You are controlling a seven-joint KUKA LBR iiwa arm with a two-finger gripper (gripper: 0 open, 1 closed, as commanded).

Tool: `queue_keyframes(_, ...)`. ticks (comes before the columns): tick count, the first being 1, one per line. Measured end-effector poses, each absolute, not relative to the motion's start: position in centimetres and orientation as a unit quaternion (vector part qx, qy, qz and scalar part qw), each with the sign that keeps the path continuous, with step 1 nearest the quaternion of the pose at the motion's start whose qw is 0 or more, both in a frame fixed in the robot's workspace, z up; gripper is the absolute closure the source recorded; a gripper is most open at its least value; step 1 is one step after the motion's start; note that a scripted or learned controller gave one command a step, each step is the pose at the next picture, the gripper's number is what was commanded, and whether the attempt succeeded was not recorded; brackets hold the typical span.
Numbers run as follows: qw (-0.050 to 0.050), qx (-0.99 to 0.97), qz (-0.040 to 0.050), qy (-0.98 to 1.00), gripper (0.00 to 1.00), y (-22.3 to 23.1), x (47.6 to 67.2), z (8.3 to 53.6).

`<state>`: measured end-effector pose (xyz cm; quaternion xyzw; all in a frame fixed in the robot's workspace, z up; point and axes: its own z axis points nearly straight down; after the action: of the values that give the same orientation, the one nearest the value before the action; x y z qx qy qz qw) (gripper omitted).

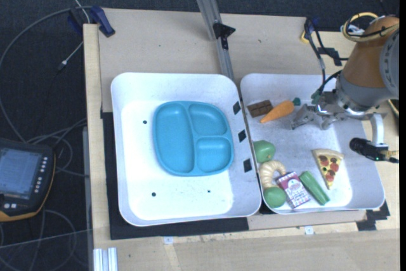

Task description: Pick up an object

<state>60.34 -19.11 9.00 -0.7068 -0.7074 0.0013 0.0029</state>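
Note:
My gripper (307, 118) hangs low over the back of the right bin (361, 200), reaching in from the right. Just to its left lies an orange carrot (277, 112) with a green top; whether the two touch I cannot tell. A brown chocolate bar (259, 108) lies beside the carrot. Toward the front of the same bin are a green pear (264, 151), a beige ring-shaped pastry (273, 171), a red carton (294, 190), a green cucumber (314, 187) and a pizza slice (328, 166).
The left bin (130, 155) holds a blue divided plate (192, 138). A metal pole (206, 3) slants across the back of the bench. Black clips sit on the wall between the bins. Cables trail behind the arm at the right.

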Motion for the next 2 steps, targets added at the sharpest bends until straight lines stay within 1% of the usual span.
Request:
queue_keyframes(1,0.000,-0.707,-0.0008,-0.708,1.00,-19.1,60.5,10.5)
queue_keyframes(2,-0.003,-0.706,-0.0015,-0.708,1.00,-18.7,60.5,14.9)
